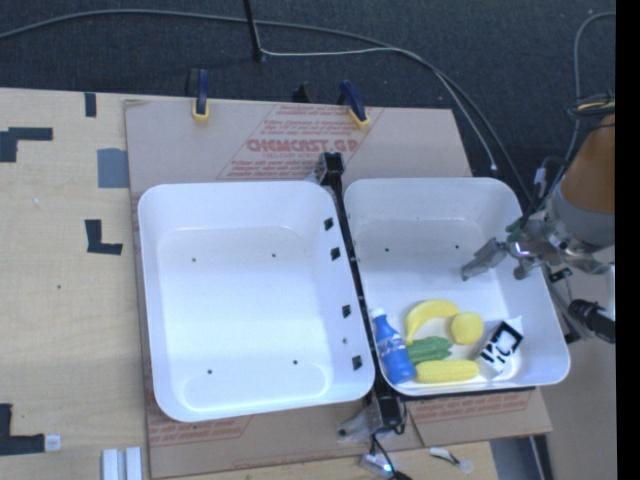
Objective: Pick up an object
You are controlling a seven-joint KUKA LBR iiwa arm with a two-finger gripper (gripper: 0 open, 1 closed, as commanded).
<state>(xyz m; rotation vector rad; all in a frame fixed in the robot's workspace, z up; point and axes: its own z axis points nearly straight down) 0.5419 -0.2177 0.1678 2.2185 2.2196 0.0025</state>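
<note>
From my station I see the table [60,268] running along the left of the frame, pale wood with dark tape marks, and a brown cardboard sheet [290,138] lying under both bins, held by two clamps [201,96] at its upper edge. The left bin [150,218] sits at centre-left, white and shallow. The right bin [440,193] touches it along a shared edge at mid-frame.

In the lower part of the right bin I count a cluster of things close together: a blue bottle [392,348] with a white cap lying tilted near the divider, a green piece [430,349] just beside it, a yellow banana [430,315] above that, a yellow round lump [467,327] to its right, a long yellow piece [447,371] along the bin's lower wall, and a black-and-white block [500,344] at the lower right corner.

The gripper [490,258] hangs over the right bin's right side, above the cluster and apart from it, with nothing in it. I cannot tell how it is set.
</note>
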